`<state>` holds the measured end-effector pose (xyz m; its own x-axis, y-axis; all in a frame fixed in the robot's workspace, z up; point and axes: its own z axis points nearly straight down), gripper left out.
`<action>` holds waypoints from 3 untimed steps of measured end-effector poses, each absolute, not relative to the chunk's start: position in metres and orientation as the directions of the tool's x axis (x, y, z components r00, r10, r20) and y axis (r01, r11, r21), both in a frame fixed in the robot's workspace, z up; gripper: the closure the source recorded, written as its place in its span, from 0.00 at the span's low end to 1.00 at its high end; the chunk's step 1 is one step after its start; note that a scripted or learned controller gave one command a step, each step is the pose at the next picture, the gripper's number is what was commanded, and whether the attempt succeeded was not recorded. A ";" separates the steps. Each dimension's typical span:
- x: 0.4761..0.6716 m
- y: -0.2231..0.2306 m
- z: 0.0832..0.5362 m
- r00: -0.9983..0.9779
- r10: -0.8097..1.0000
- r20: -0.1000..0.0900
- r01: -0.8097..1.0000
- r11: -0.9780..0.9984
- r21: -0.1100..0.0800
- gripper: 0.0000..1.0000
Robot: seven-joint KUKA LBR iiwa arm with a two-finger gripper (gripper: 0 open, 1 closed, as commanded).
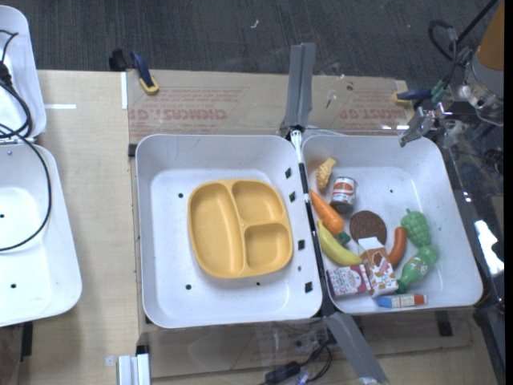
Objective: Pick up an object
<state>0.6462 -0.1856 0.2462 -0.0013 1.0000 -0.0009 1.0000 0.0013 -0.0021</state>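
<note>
The right bin [401,175] holds a heap of toy food along its left and front sides. In it lie a bread piece [325,172], a small can [343,192], a carrot [326,212], a banana [337,249], a brown round cookie [368,226], a sausage [397,245], two green vegetables [415,228] [419,265], two small cartons [350,280] [381,273] and a white tube [401,300]. My gripper [419,128] hangs over the bin's far right corner, well apart from the heap, with nothing seen in it.
The left bin [160,215] holds a yellow divided plate [240,227]. A grey post [300,87] rises behind the seam between the bins. Clamps sit at the back left [143,74] and back right [410,96]. White trays with a black cable [24,215] lie far left.
</note>
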 end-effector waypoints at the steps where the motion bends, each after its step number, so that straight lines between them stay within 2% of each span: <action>1: 0.647 -0.186 0.255 -0.004 1.000 -0.003 1.000 0.004 -0.002 1.00; 2: 0.647 -0.185 0.255 -0.004 1.000 -0.003 1.000 0.004 -0.002 0.00; 3: 0.607 -0.159 0.166 0.197 0.980 -0.001 0.980 -0.197 -0.002 0.00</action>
